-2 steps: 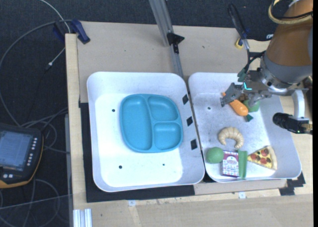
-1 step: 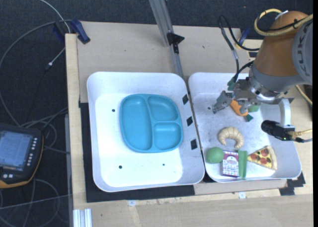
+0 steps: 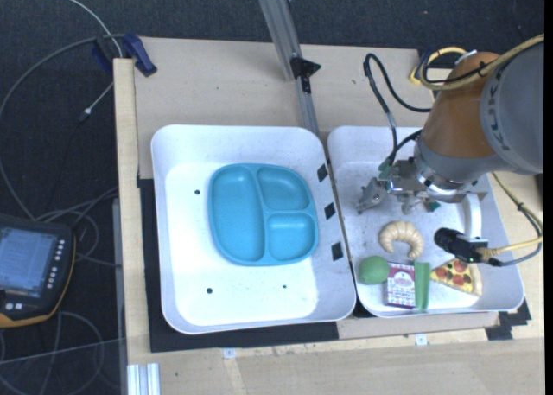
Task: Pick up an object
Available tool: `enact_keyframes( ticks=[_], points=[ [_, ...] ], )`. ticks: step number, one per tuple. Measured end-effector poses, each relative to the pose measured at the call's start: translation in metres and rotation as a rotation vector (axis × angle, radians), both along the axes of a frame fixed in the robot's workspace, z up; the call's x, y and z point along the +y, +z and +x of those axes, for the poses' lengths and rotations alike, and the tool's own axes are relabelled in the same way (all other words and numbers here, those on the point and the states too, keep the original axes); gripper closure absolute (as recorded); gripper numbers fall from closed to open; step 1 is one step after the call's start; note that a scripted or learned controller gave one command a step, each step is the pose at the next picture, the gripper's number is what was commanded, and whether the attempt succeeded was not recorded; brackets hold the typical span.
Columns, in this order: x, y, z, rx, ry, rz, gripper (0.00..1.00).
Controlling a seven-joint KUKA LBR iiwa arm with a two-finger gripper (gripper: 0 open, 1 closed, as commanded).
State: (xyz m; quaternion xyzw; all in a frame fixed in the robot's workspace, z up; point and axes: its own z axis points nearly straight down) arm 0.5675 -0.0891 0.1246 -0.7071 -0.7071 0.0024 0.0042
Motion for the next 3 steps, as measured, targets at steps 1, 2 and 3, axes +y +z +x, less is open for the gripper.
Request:
enact_keyframes(
  ticks=[1,2,3],
  points=[
    [0.001,-0.034,-0.001,-0.002,0.000,0.000,0.00],
    [0.001,-0.021,0.001,-0.009,0.000,0.000,1.00],
    [0.001,0.044,0.003,-0.017,0.001,-0.003,1.00]
  ],
)
